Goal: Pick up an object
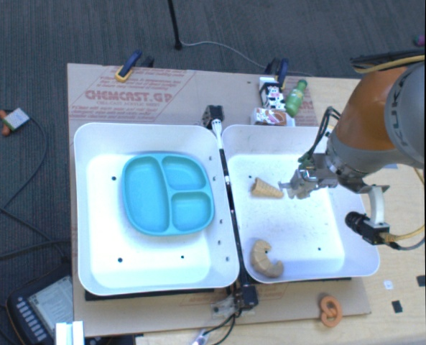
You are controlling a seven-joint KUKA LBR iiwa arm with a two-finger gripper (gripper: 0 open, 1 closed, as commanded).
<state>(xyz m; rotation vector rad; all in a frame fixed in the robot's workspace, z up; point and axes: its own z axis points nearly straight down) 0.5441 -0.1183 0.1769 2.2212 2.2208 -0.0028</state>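
In the right bin (342, 261) lie two objects. A tan cone-shaped piece (266, 188) rests near the bin's left-centre. A curved tan croissant-like piece (266, 259) sits at the front left corner. My gripper (297, 187) hangs low over the right bin, just right of the cone piece and close to its wide end. Nothing shows between its fingers. The grey arm with the orange band (374, 113) reaches in from the right above it.
The left bin (98, 264) holds a blue three-compartment plate (167, 193). A green bottle (294, 97) and a small box (271, 106) stand behind the right bin. An orange pretzel-shaped item (330, 310) lies on the bench in front.
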